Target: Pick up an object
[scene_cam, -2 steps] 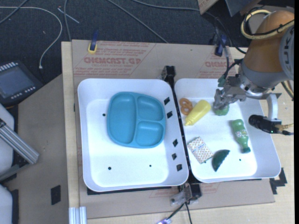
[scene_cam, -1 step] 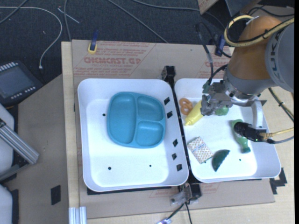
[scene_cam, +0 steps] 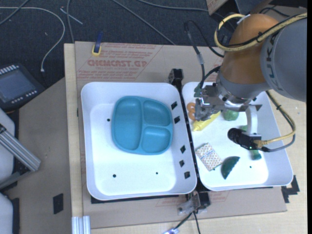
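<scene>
My gripper [scene_cam: 204, 112] hangs low over the upper left of the right bin [scene_cam: 273, 172], right above a yellow banana-shaped object [scene_cam: 204, 124] and next to a small orange piece [scene_cam: 191, 109]. A light green object [scene_cam: 230, 115] lies just to its right, partly under the wrist. Lower in the bin lie a patterned white block [scene_cam: 209, 156], a dark green wedge [scene_cam: 229, 165] and a small teal piece [scene_cam: 255, 155]. The arm's bulk hides the bin's upper part.
The left bin [scene_cam: 97, 150] holds a blue divided plate [scene_cam: 142, 125]. Black clips line the divider between the bins. A black sensor part on a yellow cable [scene_cam: 243, 138] hangs over the right bin. Cardboard lies under both bins.
</scene>
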Motion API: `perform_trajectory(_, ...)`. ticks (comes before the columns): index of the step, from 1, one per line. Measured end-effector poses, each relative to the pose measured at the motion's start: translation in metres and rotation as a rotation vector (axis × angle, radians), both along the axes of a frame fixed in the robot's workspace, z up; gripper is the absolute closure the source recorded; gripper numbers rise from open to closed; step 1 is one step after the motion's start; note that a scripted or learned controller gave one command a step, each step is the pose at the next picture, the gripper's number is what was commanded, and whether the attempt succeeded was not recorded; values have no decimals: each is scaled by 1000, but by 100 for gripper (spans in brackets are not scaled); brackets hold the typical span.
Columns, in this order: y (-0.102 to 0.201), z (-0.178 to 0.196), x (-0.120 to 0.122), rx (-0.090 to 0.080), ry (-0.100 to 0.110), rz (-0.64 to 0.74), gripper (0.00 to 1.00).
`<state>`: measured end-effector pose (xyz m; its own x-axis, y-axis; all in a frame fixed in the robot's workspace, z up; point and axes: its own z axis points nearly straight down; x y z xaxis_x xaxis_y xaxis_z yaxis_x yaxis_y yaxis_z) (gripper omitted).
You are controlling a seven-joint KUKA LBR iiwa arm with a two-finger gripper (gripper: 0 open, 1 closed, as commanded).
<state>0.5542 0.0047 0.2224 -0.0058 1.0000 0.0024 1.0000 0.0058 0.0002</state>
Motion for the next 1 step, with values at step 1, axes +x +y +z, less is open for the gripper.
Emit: perform_trajectory(1,48,10,-5,0,-1,0,100)
